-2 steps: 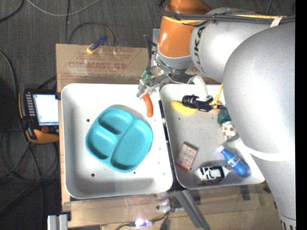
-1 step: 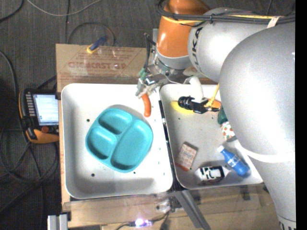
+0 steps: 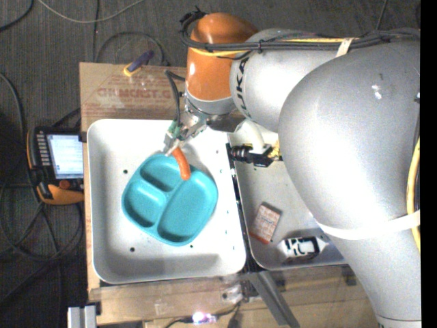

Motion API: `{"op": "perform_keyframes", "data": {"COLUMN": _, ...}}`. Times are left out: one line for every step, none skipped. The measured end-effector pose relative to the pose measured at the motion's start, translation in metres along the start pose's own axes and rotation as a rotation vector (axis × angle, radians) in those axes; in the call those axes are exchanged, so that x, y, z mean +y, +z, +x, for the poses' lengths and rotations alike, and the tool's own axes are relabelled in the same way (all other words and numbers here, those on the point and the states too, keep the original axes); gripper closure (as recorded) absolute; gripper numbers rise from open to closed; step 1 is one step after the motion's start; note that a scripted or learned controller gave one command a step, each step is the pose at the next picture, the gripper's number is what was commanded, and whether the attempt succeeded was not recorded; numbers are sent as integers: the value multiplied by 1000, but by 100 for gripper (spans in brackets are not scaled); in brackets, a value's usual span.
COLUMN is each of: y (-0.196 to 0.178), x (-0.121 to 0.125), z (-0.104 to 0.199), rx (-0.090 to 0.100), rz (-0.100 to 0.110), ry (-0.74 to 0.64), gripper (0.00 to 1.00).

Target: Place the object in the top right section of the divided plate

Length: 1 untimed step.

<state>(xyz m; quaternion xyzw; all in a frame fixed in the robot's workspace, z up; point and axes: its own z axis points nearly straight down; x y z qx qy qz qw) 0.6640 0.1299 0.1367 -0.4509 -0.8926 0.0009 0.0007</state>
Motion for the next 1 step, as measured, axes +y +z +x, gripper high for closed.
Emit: {"op": "perform_keyframes", "data": {"y": 0, "x": 0, "z": 0, "rx": 1, "rz": -1, "ry": 0, "gripper": 0}}
